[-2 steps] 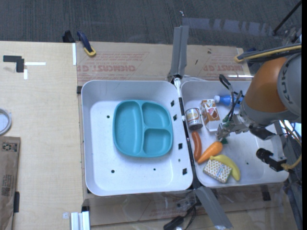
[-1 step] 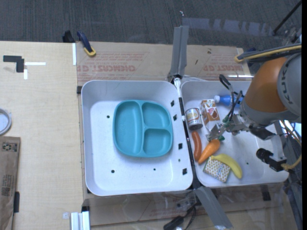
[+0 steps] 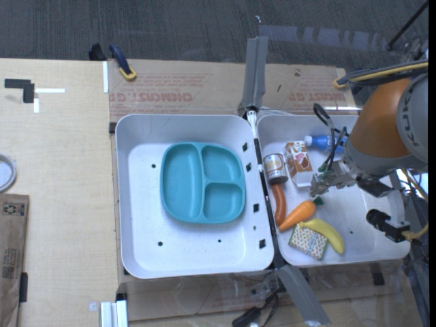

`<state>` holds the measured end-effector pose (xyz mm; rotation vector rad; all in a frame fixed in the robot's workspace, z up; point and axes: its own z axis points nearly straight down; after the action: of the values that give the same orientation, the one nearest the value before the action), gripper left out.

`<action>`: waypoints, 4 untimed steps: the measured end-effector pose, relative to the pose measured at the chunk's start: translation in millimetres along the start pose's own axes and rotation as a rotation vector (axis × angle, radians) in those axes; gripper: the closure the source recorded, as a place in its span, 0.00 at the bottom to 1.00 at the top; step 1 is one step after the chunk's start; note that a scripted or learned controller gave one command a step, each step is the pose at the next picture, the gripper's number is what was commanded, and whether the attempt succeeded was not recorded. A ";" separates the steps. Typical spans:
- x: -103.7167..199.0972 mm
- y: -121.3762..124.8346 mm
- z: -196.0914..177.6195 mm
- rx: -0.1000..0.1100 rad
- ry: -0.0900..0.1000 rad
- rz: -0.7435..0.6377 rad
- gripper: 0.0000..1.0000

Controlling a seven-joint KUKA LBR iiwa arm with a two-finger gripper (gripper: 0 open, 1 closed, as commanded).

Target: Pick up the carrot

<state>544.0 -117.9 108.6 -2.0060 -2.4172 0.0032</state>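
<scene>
The orange carrot [image 3: 298, 214] lies at a slant in the right bin [image 3: 361, 247], its green top [image 3: 317, 200] pointing up and to the right. My gripper [image 3: 320, 187] hangs from the grey and orange arm [image 3: 381, 125] just above that green end, close to it or touching it. The carrot's body lies free on the bin floor, below and left of the gripper.
Beside the carrot are a reddish sausage [image 3: 278, 201], a yellow banana [image 3: 328, 236] and a patterned packet [image 3: 308, 242]. A tin can [image 3: 274, 167], a small carton [image 3: 298, 161] and a blue bottle [image 3: 320, 142] sit farther back. The left bin [image 3: 136, 203] holds a teal divided plate [image 3: 203, 182].
</scene>
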 end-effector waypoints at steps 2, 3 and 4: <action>25.3 -32.8 18.0 0.001 0.001 -0.004 0.00; 23.8 -32.6 9.2 0.001 0.001 0.001 1.00; 23.8 -32.7 9.3 0.001 0.001 0.001 0.00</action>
<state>507.4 -100.5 99.4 -2.0058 -2.4157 0.0037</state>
